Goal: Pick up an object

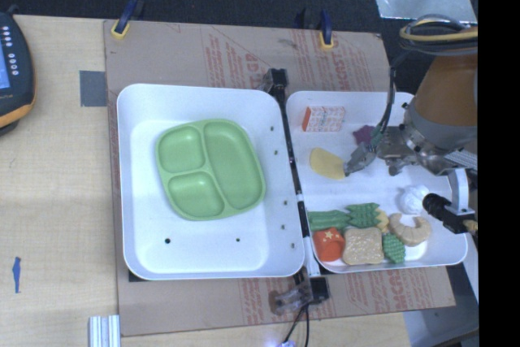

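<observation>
My gripper (375, 166) hangs over the upper middle of the right bin (382, 103), open, with nothing between its fingers. Its left finger (356, 162) ends just right of a yellow toy food piece (327, 163). A purple piece (363, 132) lies right behind the gripper, partly hidden by it. A red and white carton (324, 119) sits near the bin's back wall. Along the front lie green vegetable pieces (345, 217), a red tomato (328, 243), a bread slice (363, 245) and a tan pretzel-like ring (411, 229). A small white piece (413, 198) lies by the arm.
The left bin (138, 175) holds a green divided plate (210, 168). Both bins rest on a cardboard sheet (203, 53) clamped to the wooden bench. A handheld pendant (12, 69) lies at the far left edge.
</observation>
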`<state>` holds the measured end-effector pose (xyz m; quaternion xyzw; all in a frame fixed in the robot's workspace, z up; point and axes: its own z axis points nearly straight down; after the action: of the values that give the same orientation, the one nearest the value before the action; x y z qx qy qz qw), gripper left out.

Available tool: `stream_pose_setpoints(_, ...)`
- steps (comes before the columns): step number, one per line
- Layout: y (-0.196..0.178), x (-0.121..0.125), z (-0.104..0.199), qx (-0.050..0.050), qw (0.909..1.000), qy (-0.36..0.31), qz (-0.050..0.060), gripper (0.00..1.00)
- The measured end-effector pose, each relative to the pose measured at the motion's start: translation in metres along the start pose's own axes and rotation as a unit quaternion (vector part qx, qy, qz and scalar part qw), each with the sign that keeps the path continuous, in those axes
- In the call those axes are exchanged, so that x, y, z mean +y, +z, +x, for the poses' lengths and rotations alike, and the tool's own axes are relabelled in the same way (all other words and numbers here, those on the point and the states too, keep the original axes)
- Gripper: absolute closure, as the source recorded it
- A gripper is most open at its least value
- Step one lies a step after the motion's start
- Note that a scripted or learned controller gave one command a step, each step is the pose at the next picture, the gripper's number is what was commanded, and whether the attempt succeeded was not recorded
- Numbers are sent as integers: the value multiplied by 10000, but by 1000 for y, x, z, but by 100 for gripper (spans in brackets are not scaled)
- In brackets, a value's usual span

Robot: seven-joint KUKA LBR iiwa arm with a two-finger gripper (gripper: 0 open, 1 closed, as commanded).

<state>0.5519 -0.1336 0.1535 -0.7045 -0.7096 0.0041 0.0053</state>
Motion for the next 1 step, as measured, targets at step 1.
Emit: stream_pose_setpoints(1,54,100,-61,-27,10000,10,-83,0)
